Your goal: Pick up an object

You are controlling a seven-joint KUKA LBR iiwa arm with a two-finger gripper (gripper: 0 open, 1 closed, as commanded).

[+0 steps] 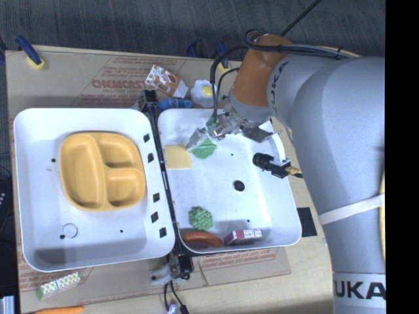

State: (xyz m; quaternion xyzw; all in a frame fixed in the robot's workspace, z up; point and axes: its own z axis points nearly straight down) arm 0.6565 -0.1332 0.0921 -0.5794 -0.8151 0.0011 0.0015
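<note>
Camera view, from my remote station: the gripper [208, 132] sits low in the far end of the right bin [278, 205], its tip directly over a crumpled green object [204, 150], beside a pale yellow block [177, 157]. Whether the fingers are spread or closed I cannot tell; the wrist hides them and the tip is blurred. I judge the pick to be at the reach-and-grasp stage: nothing is visibly lifted, so closing on an item and raising it are left. Other candidates lie in the same bin: a green knobbly ball [201, 218], a reddish sausage-shaped item [201, 239] and a small carton [243, 236] along the near wall. The left bin [29, 175] bears a yellow divided tray [101, 169]. Both bins rest on flattened cardboard [85, 70] over a dark carpeted floor [98, 12]; a snack packet [161, 79] and a blue-and-yellow item [190, 97] lie on the cardboard behind the bins, with blue clamps at its far edge.
</note>
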